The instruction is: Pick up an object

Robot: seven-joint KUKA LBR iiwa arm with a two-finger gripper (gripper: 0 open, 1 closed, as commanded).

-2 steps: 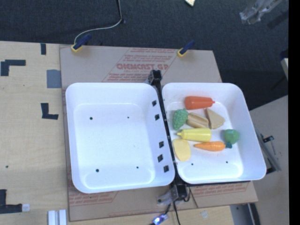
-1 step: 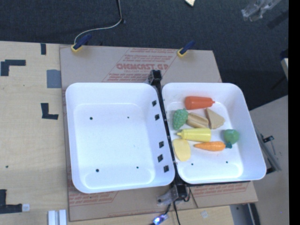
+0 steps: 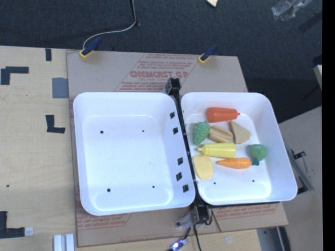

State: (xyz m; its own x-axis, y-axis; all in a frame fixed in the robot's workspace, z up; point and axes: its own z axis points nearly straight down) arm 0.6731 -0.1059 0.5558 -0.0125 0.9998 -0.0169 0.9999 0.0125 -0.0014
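Yellow toy piece nearest, at 7 o'clock of food cluster in right bin. Carrot just beside it. Corn, broccoli, bread behind, touching. Risk: tight packing, so grasp may pinch two pieces or shove neighbours; rounded shapes may slip. Gripper far off at 1 o'clock, blurred, well apart from bins; cannot tell whether spread or closed.
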